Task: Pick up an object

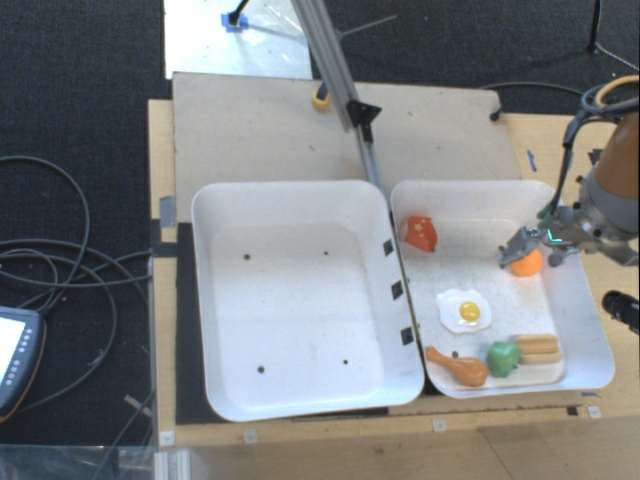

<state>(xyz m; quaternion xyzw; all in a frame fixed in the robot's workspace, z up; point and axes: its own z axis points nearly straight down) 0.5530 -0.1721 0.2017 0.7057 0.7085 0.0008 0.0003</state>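
The right bin (490,208) holds five small toys. A red wedge-shaped piece (419,233) lies at its far left. A round orange ball (528,262) sits toward the right, right at the claw (524,248). A fried egg (464,311) lies flat mid-bin. Along the near edge lie a drumstick (458,365), a green piece (503,357) and a hot dog (537,347), close together.

White bins (290,203), orange ball (528,263), green toy (503,357)
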